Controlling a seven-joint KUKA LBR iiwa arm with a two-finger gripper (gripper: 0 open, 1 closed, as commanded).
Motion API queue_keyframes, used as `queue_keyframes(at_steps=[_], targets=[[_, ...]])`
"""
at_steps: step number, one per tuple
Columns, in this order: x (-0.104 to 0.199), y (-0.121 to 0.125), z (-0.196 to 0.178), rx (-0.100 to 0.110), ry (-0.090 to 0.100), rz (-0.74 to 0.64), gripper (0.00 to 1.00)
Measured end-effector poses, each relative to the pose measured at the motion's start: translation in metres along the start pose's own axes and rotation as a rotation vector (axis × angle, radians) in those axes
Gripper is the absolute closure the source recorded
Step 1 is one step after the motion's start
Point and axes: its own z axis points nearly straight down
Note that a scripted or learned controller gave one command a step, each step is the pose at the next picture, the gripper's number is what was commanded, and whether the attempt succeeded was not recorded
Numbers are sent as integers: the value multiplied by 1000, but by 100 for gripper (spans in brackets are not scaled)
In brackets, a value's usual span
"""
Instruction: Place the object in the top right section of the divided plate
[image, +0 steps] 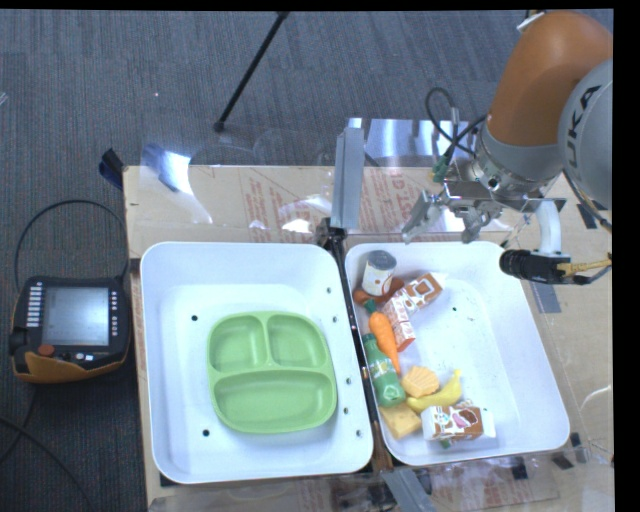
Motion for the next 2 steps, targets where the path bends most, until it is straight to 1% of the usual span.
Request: queue_keyframes(at_steps=[1,2], targets=[[1,1,-6,7,-1,-5,100],[-6,-18,-21,2,1,22,100]])
